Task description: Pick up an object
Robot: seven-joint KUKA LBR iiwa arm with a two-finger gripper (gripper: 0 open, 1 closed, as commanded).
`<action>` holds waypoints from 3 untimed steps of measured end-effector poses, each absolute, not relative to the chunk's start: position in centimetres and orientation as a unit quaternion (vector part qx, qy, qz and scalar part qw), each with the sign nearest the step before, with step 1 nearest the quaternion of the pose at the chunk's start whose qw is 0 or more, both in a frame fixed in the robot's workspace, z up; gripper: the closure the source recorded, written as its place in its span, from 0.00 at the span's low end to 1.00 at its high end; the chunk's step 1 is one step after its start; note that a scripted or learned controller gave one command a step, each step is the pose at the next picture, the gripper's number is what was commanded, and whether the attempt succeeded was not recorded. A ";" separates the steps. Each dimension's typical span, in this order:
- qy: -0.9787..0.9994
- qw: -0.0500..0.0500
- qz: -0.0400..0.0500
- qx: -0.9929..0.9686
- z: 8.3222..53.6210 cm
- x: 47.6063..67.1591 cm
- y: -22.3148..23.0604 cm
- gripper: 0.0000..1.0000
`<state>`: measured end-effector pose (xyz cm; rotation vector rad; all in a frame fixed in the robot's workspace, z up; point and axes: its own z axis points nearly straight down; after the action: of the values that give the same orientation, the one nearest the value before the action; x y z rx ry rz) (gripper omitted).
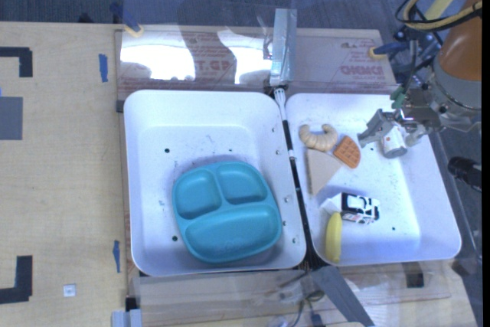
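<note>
My gripper (392,135) hangs over the far right part of the right bin (429,237), its fingers spread with nothing between them. To its left lies a tan croissant-shaped piece (317,136), and an orange waffle-textured piece (347,152) sits beside that. A pale tan wedge (320,171) lies just below them. Nearer the front are a black-and-white toy car (358,207) and a yellow oblong object (333,236). The gripper touches none of them.
A teal divided plate (226,212) rests in the left bin (145,134). A raised divider (289,157) runs between the two bins. Cardboard and clear plastic (230,57) stand behind the bins. Yellow and black cables (429,4) loop at the upper right.
</note>
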<state>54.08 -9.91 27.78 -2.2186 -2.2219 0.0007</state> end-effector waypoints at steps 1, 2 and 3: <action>-0.708 0.005 0.004 -0.707 16.2 57.7 -10.8 0.00; -0.698 -0.003 -0.002 -0.716 8.8 60.8 -12.9 0.00; -0.698 -0.003 -0.002 -0.717 9.8 60.8 -12.9 1.00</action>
<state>60.83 -12.91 9.78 -2.2548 -2.1952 -0.0073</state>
